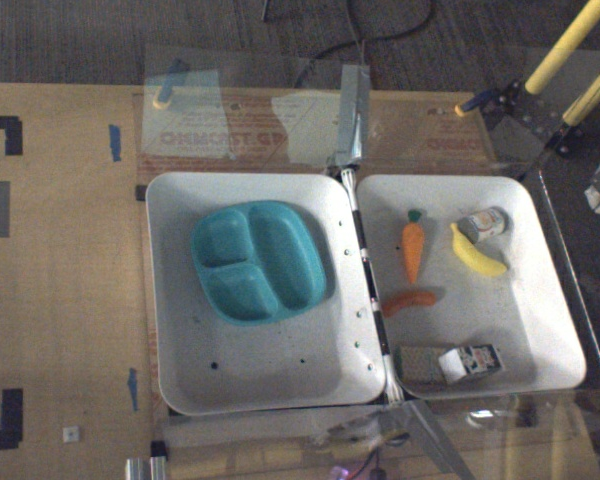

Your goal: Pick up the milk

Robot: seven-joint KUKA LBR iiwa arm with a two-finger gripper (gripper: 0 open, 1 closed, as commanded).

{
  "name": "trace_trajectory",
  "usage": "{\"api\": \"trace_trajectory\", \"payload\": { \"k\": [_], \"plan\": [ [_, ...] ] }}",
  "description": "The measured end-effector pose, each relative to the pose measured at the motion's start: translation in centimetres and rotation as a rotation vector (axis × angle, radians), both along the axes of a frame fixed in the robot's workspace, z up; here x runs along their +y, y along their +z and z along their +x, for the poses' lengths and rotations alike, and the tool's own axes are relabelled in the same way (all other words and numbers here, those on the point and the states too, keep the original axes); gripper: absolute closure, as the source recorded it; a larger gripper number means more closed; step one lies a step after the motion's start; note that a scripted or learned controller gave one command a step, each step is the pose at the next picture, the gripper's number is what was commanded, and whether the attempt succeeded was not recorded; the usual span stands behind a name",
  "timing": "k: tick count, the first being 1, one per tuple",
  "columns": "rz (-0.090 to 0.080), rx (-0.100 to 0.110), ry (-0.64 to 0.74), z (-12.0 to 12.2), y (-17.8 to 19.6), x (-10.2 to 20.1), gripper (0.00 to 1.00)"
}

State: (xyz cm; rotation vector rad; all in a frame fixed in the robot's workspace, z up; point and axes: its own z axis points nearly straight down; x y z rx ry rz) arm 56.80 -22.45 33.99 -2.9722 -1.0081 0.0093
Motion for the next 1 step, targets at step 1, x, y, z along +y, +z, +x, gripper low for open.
{"api": "trace_trajectory", "payload": {
  "k": [1],
  "plan": [
    [0.0, 0.0, 0.003, 0.06, 0.01, 0.14, 0.0]
  ]
}}
